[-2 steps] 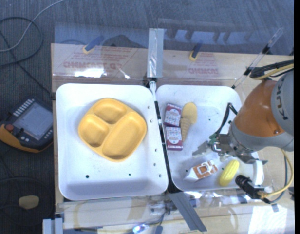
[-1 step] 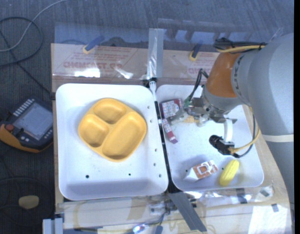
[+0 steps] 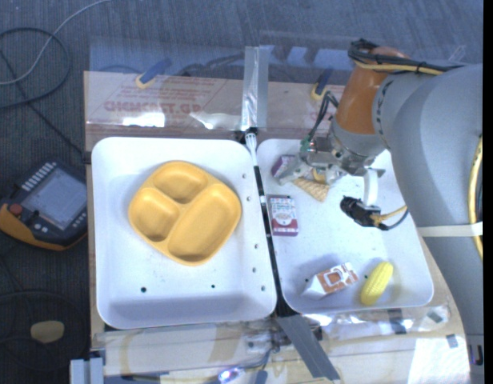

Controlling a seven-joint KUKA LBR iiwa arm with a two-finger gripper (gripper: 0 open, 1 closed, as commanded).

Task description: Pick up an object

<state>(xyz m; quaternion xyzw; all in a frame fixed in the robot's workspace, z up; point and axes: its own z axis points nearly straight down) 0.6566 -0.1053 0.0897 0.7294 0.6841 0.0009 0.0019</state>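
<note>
Right bin (image 3: 406,246): waffle piece (image 3: 313,187) at the far side, just beneath the end effector (image 3: 320,166); grip state cannot be told. Advice: centre over the waffle piece, clear of the neighbouring packet (image 3: 285,166).

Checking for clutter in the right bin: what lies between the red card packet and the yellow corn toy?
In the camera view, a small white-and-orange carton lies between the red card packet and the yellow corn toy, close beside the corn.

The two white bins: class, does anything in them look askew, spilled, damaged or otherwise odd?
Nothing looks spilled or broken. The yellow divided plate sits turned at an angle in the left bin. In the right bin, the small carton lies tipped on its side beside the yellow corn toy.
</note>
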